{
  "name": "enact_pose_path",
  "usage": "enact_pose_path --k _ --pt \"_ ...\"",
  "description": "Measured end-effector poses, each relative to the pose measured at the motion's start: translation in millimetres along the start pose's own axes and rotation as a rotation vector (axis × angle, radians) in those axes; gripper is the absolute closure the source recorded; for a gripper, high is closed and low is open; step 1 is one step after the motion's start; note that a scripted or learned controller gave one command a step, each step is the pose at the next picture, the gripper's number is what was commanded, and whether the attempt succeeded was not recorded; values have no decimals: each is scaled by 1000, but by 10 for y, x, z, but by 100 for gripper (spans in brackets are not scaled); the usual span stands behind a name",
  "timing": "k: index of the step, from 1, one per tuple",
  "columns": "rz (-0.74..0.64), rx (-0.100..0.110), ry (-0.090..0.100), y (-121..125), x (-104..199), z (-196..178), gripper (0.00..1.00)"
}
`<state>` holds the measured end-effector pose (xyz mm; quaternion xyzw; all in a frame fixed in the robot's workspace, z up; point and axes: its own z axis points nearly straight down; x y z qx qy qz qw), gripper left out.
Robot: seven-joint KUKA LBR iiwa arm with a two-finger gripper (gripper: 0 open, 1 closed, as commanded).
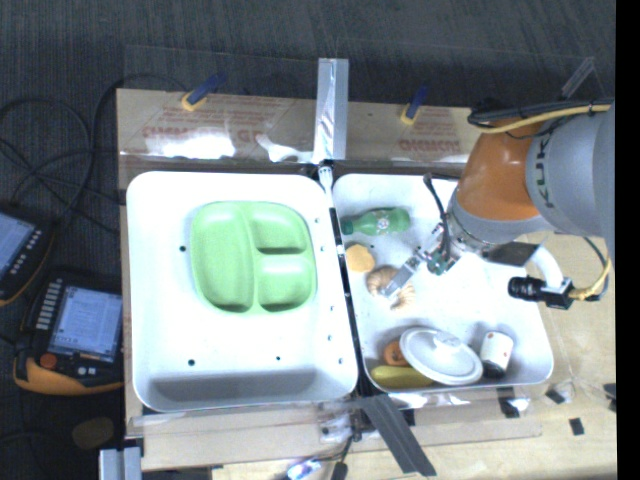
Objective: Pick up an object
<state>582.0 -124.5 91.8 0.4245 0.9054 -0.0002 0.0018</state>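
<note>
My gripper [400,286] sits low at the frame's center-right, right against the tan shell-like object [379,280]; finger spread I cannot tell. Nothing lifted yet.

Banana [392,376] partly hidden under white bowl [440,356].

light: bright, even, from overhead | glare: white bins [150,368] nearly blown out | shadows: soft, short | focus: mildly soft overall | floor [60,28]: dark, grainy
</note>
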Motion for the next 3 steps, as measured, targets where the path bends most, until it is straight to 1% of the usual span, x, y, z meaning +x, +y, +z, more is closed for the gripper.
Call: enact_pose_path --k 1,2,3 --pt "559 -14 -7 -360 496 15 0" --pt "558 -12 -4 -357 495 -59 100" --pt "855 9 0 17 797 -1138 100"
